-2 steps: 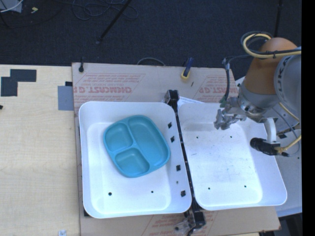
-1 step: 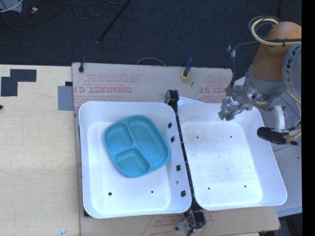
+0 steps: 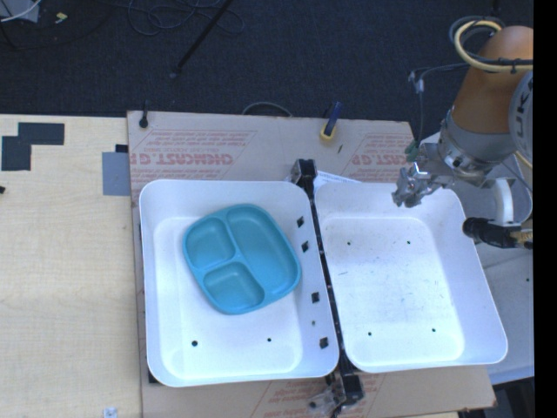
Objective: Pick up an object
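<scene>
A teal plate (image 3: 240, 258) with three compartments lies flat in the left bin (image 3: 165, 338), a little above its middle. My gripper (image 3: 409, 192) hangs over the far edge of the right bin (image 3: 487, 338), near its top right corner, well away from the plate. Nothing shows between its fingertips, and from here the gap between them is too small to judge.
The two white bins sit side by side on a cardboard sheet (image 3: 226, 151), with a black divider strip (image 3: 315, 268) between them. A blue and yellow clamp (image 3: 331, 123) stands at the cardboard's far edge. The right bin's floor bears only small dark specks.
</scene>
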{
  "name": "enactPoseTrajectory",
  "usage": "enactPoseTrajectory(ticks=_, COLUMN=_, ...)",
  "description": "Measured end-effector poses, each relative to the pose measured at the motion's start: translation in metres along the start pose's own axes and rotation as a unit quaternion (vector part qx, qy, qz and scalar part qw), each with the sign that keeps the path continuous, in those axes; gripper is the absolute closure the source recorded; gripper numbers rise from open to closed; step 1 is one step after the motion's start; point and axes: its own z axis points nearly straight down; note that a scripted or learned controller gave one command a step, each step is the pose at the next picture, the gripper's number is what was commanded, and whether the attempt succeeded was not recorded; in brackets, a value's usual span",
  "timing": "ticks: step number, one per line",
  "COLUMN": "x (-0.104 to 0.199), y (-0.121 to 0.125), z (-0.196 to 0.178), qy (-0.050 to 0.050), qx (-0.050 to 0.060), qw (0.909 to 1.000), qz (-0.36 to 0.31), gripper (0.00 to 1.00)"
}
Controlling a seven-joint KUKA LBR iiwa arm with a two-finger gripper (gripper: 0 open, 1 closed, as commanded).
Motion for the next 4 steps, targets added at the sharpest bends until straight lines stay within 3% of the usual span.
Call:
enactPoseTrajectory(ticks=3, x=0.130, y=-0.100, z=0.001, qy=0.001, qx=0.004, qw=1.0000, qz=-0.002, gripper=1.00)
enactPoseTrajectory(ticks=4, x=0.173, y=-0.144, z=-0.002, qy=0.001, qx=0.004, qw=1.0000, qz=-0.001, gripper=1.00)
